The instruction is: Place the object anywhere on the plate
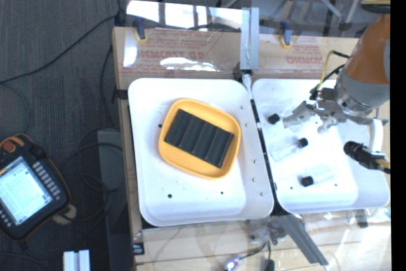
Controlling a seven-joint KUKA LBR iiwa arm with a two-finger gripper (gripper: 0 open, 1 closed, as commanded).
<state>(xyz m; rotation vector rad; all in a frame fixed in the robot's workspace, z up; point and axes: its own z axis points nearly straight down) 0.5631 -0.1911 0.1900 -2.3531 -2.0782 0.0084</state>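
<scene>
yellow square plate (170,148): smooth plastic with a soft sheen is seen at the rim.
dark ribbed slab on the plate (200,136): a matt, grooved surface is shown.
two shallow white bins (190,200): smooth, slightly glossy plastic is presented, speckled with dark spots.
wooden desk (190,47): bare light board is shown, partly covered by shiny clear film.
grey floor (57,22): matt, rough carpet is seen.
gripper (315,112): pale bare metal is shown.

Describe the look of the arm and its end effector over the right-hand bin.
The arm comes in from the right: a rounded grey body under a broad orange band. Below it, the end effector is a compact silver-grey metal assembly with pale angular finger parts. A thin yellow cable loops beside the wrist, and a black fitting with a white bracket hangs on the arm's lower right.
</scene>
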